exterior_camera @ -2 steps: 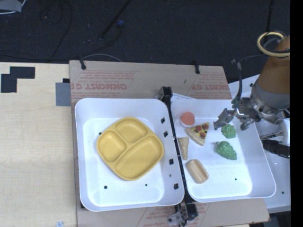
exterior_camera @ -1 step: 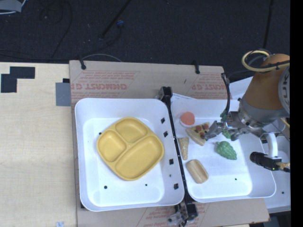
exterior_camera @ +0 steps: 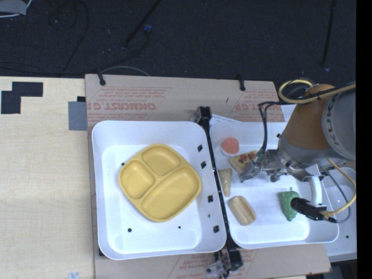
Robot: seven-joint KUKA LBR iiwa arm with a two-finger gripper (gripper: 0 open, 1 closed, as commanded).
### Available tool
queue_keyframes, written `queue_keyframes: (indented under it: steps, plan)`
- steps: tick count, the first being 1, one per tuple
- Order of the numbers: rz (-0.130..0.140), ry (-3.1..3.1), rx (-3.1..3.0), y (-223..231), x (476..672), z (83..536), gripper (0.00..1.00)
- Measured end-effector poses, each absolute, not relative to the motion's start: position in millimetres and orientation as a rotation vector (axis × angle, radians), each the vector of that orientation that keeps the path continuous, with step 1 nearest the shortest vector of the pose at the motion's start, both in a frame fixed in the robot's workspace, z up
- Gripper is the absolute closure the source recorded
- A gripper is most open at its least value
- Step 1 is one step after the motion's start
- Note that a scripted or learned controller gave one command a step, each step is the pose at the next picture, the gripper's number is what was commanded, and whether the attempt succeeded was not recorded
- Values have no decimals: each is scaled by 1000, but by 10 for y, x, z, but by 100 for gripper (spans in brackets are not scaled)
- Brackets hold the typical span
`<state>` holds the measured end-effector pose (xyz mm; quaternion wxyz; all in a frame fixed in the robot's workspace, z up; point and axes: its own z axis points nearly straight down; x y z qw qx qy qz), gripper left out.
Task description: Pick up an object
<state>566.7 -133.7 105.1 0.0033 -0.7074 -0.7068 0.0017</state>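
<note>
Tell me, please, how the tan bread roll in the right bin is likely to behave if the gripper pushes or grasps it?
The bread roll is an elongated oval, so a sideways push would probably roll it. It looks smooth and glossy, perhaps slippery plastic. It lies near the right bin wall, which may crowd the gripper.

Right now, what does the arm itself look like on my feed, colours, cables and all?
The arm is a thick, rounded grey body with an orange band above the wrist. A yellow cable loops over the band, black cables run beside it, and more yellow cable curls near the bin's right edge. The tool is a small dark grey metal assembly, too cluttered to make out in detail.
</note>
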Motion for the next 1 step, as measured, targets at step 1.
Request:
queue_keyframes:
  steps: [1]
  plan:
    - [5,-2213,-2223,-1353,5669,1178,100]
